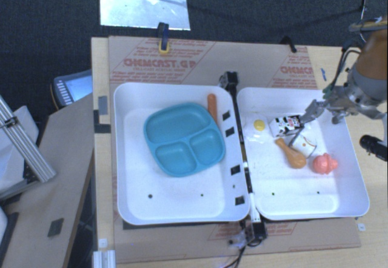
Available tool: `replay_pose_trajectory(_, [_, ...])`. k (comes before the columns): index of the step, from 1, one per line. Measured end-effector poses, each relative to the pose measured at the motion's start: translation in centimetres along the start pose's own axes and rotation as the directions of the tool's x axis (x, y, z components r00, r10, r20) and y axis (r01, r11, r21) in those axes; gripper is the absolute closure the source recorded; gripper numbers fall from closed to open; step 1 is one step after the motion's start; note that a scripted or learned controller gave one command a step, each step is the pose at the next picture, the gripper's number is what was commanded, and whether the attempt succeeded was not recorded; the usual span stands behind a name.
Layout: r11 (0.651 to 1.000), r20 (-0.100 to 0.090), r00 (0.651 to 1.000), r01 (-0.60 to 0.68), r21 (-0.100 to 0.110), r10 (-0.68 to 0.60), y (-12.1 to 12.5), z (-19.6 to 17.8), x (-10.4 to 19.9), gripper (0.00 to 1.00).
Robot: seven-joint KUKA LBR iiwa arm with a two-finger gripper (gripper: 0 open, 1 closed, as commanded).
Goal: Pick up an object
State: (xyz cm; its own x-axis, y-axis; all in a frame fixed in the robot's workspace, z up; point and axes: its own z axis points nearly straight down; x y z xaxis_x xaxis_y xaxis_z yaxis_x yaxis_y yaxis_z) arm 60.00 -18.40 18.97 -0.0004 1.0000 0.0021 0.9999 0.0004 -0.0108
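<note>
Objects for picking lie in the right bin [345, 200]: a small black-and-white printed packet [285, 124] near the bin's far edge, its print too small to read; a yellow round piece [259, 125] just to its left; a tan drumstick-shaped toy [291, 153] near the middle; a white piece [307, 145] touching the drumstick's far side; and a pink toy [325, 164] just right of the drumstick. The left bin [130, 200] holds a blue three-compartment plate [183, 138], with an orange stick-shaped toy [212, 107] along its far right rim. Under both bins lies a brown sheet [182, 57] on the table, printed "CHEMCAST" in red. The hand [303, 124] reaches in from the right edge, low over the right bin, its tips close to the packet and the white piece. How far open it is cannot be told, and nothing can be seen held in it.
</note>
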Motion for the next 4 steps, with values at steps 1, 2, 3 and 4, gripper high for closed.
replay_pose_trajectory(1, [1.0, 0.003, 1.0, 0.003, -0.012, -0.003, 0.3, -0.7, 0.0, 0.0])
replay_pose_trajectory(2, [1.0, 0.002, 1.0, 0.001, -0.008, -0.001, 0.3, 5.2, -0.7, 0.0])
replay_pose_trajectory(3, [1.0, 0.002, 1.0, 0.001, -0.012, -0.001, 0.5, 10.3, -0.7, 0.0])
replay_pose_trajectory(4, [1.0, 0.004, 1.0, 0.001, -0.019, -0.001, 0.6, 8.9, -0.7, 1.0])
